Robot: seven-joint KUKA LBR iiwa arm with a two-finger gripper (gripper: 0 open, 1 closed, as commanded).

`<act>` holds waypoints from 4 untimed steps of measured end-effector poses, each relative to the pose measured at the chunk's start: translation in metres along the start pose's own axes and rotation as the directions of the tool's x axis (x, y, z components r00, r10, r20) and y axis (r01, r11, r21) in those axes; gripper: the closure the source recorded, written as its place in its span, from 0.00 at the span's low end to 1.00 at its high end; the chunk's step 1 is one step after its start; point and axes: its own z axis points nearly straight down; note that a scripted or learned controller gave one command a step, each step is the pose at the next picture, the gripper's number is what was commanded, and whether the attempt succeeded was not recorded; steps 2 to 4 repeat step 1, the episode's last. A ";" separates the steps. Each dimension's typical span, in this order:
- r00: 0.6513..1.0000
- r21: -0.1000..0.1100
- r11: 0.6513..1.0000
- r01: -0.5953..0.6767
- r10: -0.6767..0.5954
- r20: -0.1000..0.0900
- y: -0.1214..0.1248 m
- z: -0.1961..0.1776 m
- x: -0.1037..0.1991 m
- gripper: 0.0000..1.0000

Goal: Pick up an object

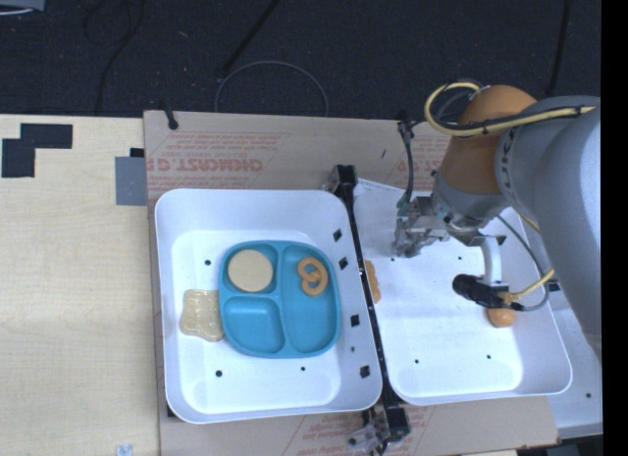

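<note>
camera view, looking down at a slant, gives us two shallow white bins of smooth moulded plastic with rounded corners, set side by side on a brown cardboard sheet printed with red lettering, which lies on the pale wood-grain counter (69, 287).

in the left bin (186, 385) we see a glossy blue tray (280, 331) with three compartments. a flat, round, tan disc (249, 270) lies in the upper-left compartment and a small pretzel-shaped orange-brown piece (313, 276) lies in the upper-right compartment. a pale, rough-textured slab (201, 314), roughly rectangular, lies on the bin floor touching the tray's left edge.

in the right bin (461, 376) we see a small rounded orange object (501, 317) near the right wall, just beside a black part of the arm with a yellow cable. a thin tan piece (373, 281) lies against the black divider (355, 278) between the bins.

we see the gripper (408, 240) low over the upper left of the right bin, well apart from the orange object. its metallic parts are small and blurred, so we cannot tell how its jaws stand or whether it has hold of anything. the grey arm, with its orange band (486, 140) and looped yellow cabling, covers the bin's upper right corner.
</note>
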 end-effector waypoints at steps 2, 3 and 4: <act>1.000 -0.008 1.000 0.002 -0.002 0.001 0.005 -0.044 -0.001 1.00; 1.000 -0.008 1.000 0.002 -0.002 0.001 0.005 -0.044 -0.001 1.00; 1.000 -0.008 1.000 0.002 -0.002 0.001 0.005 -0.044 -0.001 1.00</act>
